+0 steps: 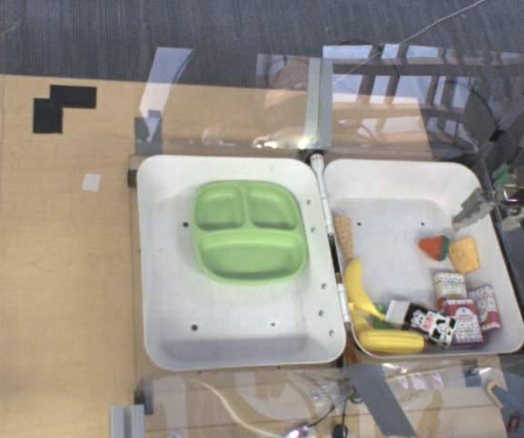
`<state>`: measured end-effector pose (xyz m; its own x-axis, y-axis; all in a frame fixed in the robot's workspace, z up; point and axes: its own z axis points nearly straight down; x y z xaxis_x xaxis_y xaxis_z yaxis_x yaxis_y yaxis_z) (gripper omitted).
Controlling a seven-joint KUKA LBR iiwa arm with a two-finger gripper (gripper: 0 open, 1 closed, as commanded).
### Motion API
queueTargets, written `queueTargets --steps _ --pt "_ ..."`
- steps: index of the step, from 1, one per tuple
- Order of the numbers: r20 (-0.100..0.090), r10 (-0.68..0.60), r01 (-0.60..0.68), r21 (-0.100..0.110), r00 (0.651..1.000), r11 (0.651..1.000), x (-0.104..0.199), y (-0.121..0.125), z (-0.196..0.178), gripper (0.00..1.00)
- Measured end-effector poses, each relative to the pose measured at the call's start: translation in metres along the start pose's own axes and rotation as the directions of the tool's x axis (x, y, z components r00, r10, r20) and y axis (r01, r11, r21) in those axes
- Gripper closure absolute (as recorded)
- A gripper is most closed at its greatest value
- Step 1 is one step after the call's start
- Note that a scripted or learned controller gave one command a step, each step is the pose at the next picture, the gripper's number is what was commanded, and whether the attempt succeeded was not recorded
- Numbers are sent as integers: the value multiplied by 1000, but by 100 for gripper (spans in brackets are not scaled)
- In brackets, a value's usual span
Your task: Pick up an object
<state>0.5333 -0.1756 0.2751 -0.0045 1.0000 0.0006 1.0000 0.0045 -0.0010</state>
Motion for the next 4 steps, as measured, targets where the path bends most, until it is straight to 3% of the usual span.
queueTargets --steps 1,2,3,4 --pt "2 -61 61 -3 998 998 -30 -2 -50 0" --pt "0 296 -296 2 955 955 -29 33 37 0" --pt "0 412 -412 2 911 911 -22 56 80 0" --pt "0 302 -302 2 953 953 -15 32 158 0"
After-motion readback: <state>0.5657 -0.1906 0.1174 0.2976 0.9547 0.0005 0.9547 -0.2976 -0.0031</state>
